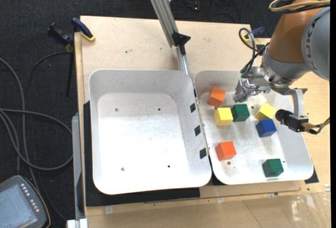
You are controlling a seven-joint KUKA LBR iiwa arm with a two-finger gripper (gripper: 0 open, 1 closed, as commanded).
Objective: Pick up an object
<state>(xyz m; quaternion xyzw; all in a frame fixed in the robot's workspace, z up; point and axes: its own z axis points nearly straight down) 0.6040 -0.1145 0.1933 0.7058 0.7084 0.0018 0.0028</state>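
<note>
The bench [136,43] carries two white bins side by side. The left bin [100,132] takes up the 9 o'clock half; its right wall touches the left wall of the right bin [299,161], where black clips sit along the seam. A metal rail [160,3] runs from 12 o'clock down to the top of that seam. The right bin's open floor is mostly along its 6 o'clock edge, between the two lowest blocks, and near its 3 o'clock wall.

All the blocks lie in the right bin. An orange block [216,96] sits at its 10 o'clock part, tilted. A yellow block [223,116] and a green block [241,112] touch near the middle. A second yellow block [265,111] and a blue block [266,127] stand just beside each other toward 3 o'clock. A second orange block [226,150] lies toward 7 o'clock, and a second green block [272,167] near the 5 o'clock corner, close to the rim.

The tool [242,93] hangs low over the bin's 12 o'clock part, just above the green block near the middle, between the tilted orange block and the second yellow block. Nothing is seen between its fingers; whether they are spread or closed I cannot tell.

The arm [296,38] comes in from 2 o'clock, its orange band above the wrist, bent downward into the bin, cables looping round it.
</note>
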